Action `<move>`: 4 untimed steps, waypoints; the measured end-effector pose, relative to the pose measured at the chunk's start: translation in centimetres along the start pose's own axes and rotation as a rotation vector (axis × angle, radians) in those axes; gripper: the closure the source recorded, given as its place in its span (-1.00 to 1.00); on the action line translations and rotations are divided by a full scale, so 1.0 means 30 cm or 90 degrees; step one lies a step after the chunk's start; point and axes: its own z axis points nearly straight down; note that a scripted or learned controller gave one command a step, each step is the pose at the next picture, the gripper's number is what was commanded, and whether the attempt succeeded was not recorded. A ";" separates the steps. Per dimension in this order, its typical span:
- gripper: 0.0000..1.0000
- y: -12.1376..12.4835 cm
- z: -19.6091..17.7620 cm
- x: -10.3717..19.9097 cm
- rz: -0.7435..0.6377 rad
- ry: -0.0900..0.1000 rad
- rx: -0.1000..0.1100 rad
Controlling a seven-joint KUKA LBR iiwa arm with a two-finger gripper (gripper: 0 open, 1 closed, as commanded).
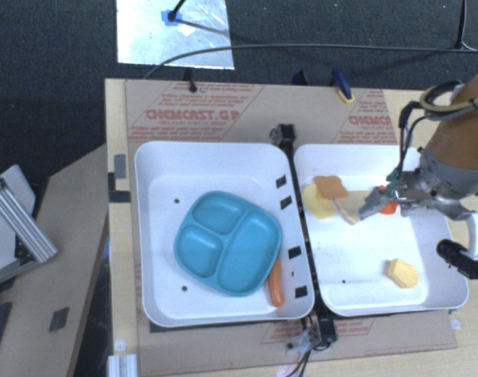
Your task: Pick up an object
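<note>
The right bin (365,162) holds an orange slab (329,186), a pale yellow lump (318,204) and a tan wedge (348,209), all bunched near its left wall. A ridged yellow piece (402,272) lies alone at the bin's front right. My gripper (374,205) reaches in from the right and hangs low over the bin, its tip right beside the tan wedge's right edge. A small red-orange spot (390,207) shows just behind the tip; I cannot tell whether it is an object or part of the tool.
The left bin (156,210) carries a blue divided plate (227,242) and an orange carrot-like stick (275,283) against the divider. Black clips line the wall between the bins (290,210). A black knob (459,258) juts out over the right bin's right rim.
</note>
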 end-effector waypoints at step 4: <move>1.00 -0.017 0.366 0.036 0.002 0.002 -0.001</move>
